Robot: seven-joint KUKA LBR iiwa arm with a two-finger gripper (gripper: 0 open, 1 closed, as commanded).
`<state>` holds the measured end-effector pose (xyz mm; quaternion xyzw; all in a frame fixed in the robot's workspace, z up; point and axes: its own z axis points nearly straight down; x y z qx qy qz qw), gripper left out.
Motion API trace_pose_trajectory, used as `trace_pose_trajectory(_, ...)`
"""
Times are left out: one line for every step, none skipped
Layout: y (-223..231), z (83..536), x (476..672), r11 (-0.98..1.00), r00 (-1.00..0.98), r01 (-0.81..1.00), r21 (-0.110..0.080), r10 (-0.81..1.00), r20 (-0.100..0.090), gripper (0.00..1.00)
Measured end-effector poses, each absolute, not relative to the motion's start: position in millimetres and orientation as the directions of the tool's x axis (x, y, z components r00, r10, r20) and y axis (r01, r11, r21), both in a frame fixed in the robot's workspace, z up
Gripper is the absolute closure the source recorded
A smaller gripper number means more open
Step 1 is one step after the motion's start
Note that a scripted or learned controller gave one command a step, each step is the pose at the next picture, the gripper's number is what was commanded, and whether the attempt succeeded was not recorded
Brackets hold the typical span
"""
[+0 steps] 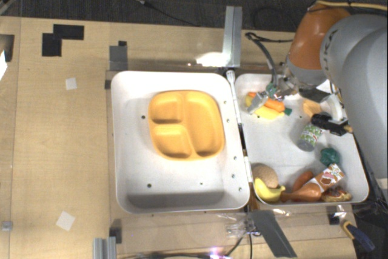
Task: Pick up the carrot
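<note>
Two bins before you: the carrot [274, 105] lies near the right bin's [357, 191] far-left corner, long axis crosswise, directly beneath the claw [276, 91]; whether it's clenched, you cannot tell.

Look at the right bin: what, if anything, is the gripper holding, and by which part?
It cannot be told. The gripper is low over the carrot at the far end of the right bin, but no object shows between its jaws.
</note>
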<state>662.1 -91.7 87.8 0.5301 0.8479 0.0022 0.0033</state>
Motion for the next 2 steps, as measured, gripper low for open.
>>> trace_pose_trajectory(-91, 101, 663.8, 0.446, -0.446, 0.895, 0.009, 0.895, -0.007, 1.00)
trace_pose_trajectory(-66, 188, 660.0, 0.230, -0.230, 0.973, 0.010, 0.973, -0.003, 1.00)
